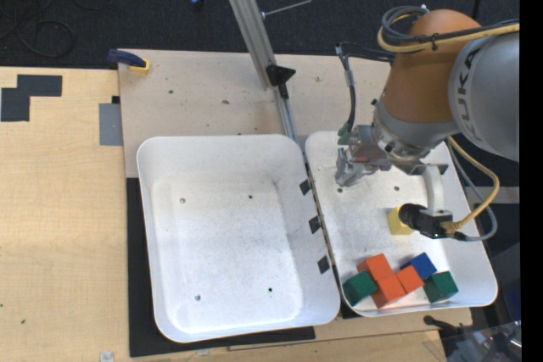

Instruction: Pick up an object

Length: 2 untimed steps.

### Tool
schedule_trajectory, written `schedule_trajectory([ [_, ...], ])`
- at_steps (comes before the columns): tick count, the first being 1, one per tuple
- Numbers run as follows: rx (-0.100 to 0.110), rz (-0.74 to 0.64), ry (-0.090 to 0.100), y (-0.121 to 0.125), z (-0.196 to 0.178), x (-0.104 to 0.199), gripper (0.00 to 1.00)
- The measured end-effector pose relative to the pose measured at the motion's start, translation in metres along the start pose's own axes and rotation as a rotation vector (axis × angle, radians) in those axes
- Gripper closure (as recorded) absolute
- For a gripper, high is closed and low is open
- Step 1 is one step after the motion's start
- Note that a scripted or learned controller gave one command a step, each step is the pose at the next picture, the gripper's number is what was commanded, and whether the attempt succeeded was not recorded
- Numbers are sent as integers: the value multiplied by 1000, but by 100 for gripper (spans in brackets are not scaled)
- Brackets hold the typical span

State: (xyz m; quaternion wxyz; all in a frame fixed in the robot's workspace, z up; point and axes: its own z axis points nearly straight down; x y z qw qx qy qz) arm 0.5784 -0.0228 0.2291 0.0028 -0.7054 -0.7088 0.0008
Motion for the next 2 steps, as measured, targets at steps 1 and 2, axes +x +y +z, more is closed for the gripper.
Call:
schedule_trajectory([
  [1,0,0,0,-26,-8,46,100],
  [2,1,1,-1,-35,-4,92,100],
])
